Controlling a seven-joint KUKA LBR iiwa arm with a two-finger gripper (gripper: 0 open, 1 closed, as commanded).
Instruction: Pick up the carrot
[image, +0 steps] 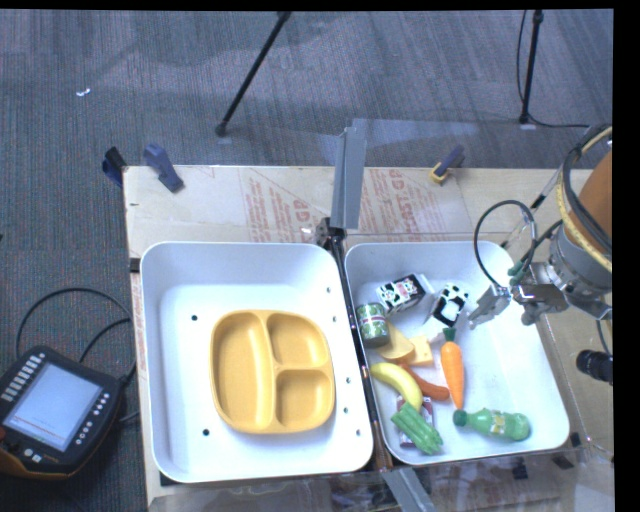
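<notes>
Grey carpet (150, 80) | cardboard bench top (260, 200) | carrot (453, 371) in right bin (555, 400) | jaws seemingly apart

Orange carrot (453, 371), yellow divided plate (272, 371)

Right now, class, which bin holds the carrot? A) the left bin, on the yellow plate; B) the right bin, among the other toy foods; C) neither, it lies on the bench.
B: the carrot lies in the right bin, between the banana and the green bottle; the yellow divided plate sits in the left bin.
</notes>
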